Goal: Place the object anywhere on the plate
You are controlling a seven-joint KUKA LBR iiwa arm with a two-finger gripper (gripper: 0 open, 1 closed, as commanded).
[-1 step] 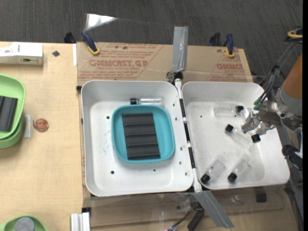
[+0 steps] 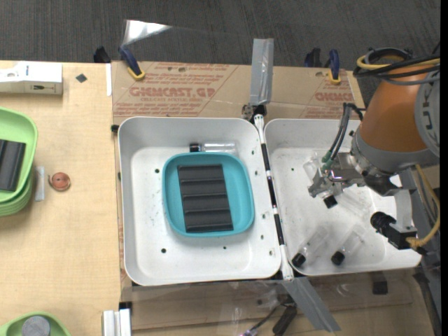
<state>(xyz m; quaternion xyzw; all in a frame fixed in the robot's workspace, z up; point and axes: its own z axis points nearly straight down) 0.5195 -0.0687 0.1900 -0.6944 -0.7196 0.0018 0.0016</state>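
the teal plate sits in the left white bin, in the middle of the frame, and a black ridged block already lies on it. a clear tube with a dark cap lies just above the plate, on the bin floor. the right white bin has a few clear things with dark caps near its bottom edge. the gripper is over the right bin, at the right of the frame, low near the bin floor. i cannot tell how the claw is set, or if it has anything in it. it looks like the picking-up step is in hand, over in the right bin. next, the arm would need to get a good hold on one thing, lift it up, carry it left over the wall between the bins, and set it down on the plate.
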